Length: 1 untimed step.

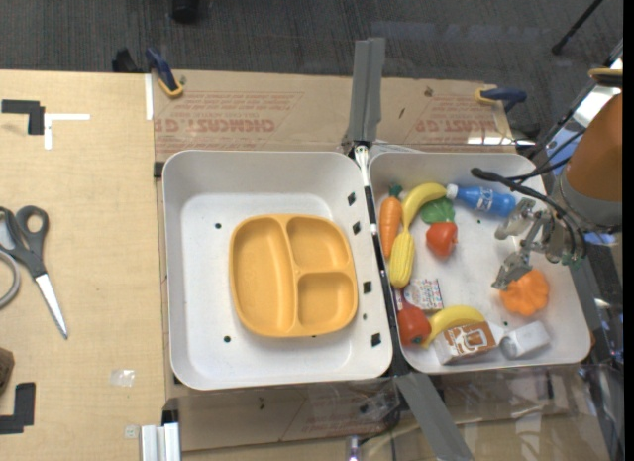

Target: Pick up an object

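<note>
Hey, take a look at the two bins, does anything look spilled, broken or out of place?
Nothing looks spilled or broken. The yellow divided plate sits slightly turned in the left bin. In the right bin, the toy food is jumbled along the left and front walls, with a small carton lying tipped beside a banana.

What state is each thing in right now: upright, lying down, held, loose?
Divided yellow plate: flat in the left bin, nothing on it.
Blue bottle: lying on its side.
Carrot: lying loose.
Corn cob: lying loose beside the carrot.
Small carton: lying down.
Orange toy: loose, just below the gripper.
Gripper: low over the right bin, nothing visibly between its fingers.
</note>
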Each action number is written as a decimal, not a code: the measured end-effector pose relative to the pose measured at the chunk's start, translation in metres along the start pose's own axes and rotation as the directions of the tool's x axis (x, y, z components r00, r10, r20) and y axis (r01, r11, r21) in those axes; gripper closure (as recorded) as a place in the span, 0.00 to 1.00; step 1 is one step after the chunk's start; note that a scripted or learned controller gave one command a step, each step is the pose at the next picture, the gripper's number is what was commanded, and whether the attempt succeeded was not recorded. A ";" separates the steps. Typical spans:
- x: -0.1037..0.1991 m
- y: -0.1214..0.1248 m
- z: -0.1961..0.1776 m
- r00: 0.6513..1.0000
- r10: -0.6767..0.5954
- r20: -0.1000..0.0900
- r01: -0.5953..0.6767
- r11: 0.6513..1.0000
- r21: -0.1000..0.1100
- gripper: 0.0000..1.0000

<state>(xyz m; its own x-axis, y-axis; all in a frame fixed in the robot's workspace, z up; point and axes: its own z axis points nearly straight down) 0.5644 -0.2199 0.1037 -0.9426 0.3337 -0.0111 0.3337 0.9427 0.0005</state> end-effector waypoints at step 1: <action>0.035 -0.014 0.011 1.000 0.027 -0.009 -0.027 1.000 0.001 0.00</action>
<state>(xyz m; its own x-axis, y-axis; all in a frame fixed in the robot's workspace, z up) 0.5269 -0.2218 0.0920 -0.9333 0.3592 -0.0018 0.3592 0.9333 0.0000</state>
